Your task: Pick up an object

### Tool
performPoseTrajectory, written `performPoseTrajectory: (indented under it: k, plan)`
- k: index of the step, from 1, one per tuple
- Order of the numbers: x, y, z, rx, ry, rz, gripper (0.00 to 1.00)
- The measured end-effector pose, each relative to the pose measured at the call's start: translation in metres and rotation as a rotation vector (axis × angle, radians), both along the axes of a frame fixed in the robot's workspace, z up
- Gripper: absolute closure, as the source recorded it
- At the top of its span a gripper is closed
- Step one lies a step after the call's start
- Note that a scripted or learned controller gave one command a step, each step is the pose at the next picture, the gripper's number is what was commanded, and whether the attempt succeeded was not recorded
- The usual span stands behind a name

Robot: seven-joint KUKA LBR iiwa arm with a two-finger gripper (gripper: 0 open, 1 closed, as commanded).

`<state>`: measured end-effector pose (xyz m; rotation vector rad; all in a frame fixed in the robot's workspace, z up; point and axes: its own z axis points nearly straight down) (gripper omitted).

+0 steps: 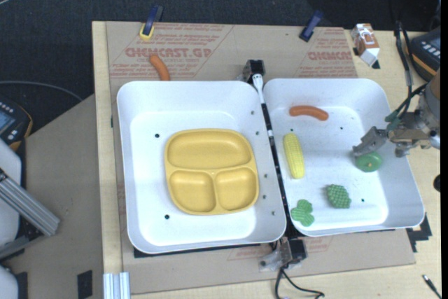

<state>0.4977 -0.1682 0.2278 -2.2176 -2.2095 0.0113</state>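
Grey metal fingers (369, 143) — black cables.

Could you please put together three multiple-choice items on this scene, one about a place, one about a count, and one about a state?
1. Where does the yellow divided tray lie?
A. In the left bin
B. In the right bin
C. On the floor

2. How many green items lie in the right bin?
A. One
B. Three
C. Five

3. How does the corn cob stand to the gripper?
A. Held between its fingers
B. Lying apart from it, near the bin's left wall
C. Stacked on the tray

Answers: 1 A, since the tray fills the middle of the left bin. 2 B, since a round green item, a green piece and another green piece show there. 3 B, since the cob lies beside the divider while the gripper is at the bin's right side above the round green item.
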Motion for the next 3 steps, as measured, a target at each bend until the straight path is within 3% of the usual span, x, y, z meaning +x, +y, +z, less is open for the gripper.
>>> performPoseTrajectory:
  k: [1,3]
  plan:
    - [0.003,0.0,0.007,-0.003,-0.014,0.004,0.0]
    - [-0.006,-0.011,-0.084,0.0,-0.006,0.002,0.0]
